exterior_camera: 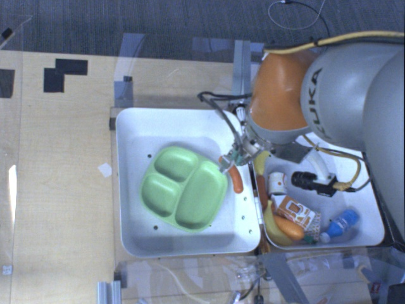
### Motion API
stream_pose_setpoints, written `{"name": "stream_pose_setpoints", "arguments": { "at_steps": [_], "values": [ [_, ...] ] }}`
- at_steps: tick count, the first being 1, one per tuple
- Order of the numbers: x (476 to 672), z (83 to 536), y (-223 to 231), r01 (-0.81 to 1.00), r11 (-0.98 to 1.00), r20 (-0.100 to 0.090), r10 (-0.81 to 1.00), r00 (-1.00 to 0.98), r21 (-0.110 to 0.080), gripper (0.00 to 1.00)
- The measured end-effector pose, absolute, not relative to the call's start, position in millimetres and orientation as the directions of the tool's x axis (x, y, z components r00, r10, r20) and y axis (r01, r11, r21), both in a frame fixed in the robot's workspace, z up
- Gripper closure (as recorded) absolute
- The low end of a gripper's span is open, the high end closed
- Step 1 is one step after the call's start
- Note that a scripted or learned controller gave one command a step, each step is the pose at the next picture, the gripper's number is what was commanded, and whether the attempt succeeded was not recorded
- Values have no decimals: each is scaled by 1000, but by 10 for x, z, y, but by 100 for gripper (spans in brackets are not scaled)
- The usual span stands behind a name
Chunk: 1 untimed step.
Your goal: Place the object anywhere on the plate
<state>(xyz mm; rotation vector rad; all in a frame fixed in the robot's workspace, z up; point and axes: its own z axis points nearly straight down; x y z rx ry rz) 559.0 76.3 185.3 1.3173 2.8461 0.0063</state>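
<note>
A: Start at the gripper [231, 159]; it hangs at the right rim of the green plate [183, 187], low over the left bin [130, 170], and an orange, sausage-shaped object [236, 179] runs down from its tip.

B: Is it actually gripped?

A: Its upper end sits right at the fingertips, so I judge it pinched there; the tip is small and partly lost under the wrist, so how wide the gap is I cannot say; clenched on the object's top end is my reading, not a certainty.

B: And where is the object against the plate?

A: Just off it; it lies beside the plate's right edge, over the white bin floor, between the plate and the wall shared with the right bin [373, 233]; it looks tilted, not upright.

B: So the step in hand?

A: Carry it leftwards until it is over one of the three compartments; the large right-hand one is nearest; let go only once the whole length is inside the rim, since a round thing dropped on the raised lip would likely roll back to the bin floor; keep it low, so it settles instead of bouncing.

B: Anything else nearby?

A: The right bin holds a banana [273, 223], a small carton [297, 213] and a blue bottle [342, 223]; all well apart from the plate.
</note>
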Motion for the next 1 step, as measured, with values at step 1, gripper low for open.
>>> {"name": "stream_pose_setpoints", "arguments": {
  "at_steps": [1],
  "values": [
    [5590,1854,762,762,647,-3,762,-647,6,0]
  ]
}}
